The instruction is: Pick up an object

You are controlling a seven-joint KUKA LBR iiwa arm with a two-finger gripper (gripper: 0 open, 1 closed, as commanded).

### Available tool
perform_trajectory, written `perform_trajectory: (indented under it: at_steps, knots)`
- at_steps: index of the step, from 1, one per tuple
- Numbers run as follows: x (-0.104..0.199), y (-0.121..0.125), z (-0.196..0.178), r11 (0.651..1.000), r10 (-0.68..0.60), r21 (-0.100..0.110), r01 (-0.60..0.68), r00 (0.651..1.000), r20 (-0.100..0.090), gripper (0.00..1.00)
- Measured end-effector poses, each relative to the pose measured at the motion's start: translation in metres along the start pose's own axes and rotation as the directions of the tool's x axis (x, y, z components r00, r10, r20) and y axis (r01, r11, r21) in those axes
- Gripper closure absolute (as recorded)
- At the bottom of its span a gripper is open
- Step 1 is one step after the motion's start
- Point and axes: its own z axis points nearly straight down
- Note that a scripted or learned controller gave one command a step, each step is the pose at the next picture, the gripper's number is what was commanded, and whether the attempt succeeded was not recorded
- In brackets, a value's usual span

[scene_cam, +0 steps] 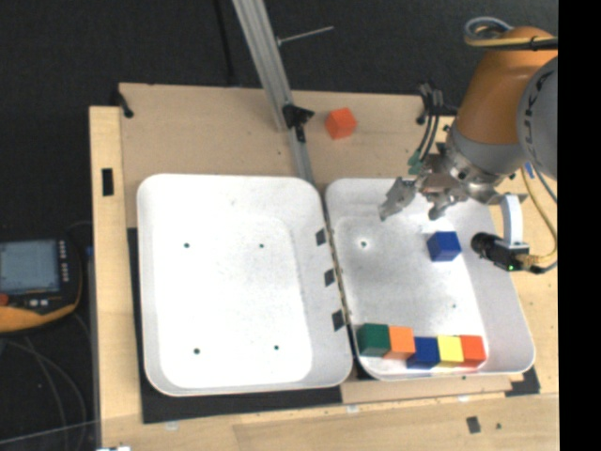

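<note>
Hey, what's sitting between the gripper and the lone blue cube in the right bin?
Nothing: in the camera view, the gripper hangs up and left of the blue cube, with bare white floor of the right bin showing between.

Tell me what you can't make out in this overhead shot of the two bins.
- Gripper, camera view: small and blurred, so the finger state is unreadable.
- Row of blocks along the right bin's near wall: whether they touch that wall is too small to judge.
- Arm: cut off by the right edge.
</note>
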Motion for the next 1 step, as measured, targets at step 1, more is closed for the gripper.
perform_trajectory:
  at_steps: [1]
  knots:
    - [-0.0703, -0.0149, 0.0835, 1.000, 0.009, 0.006, -0.009, 1.000, 0.003, 0.00]
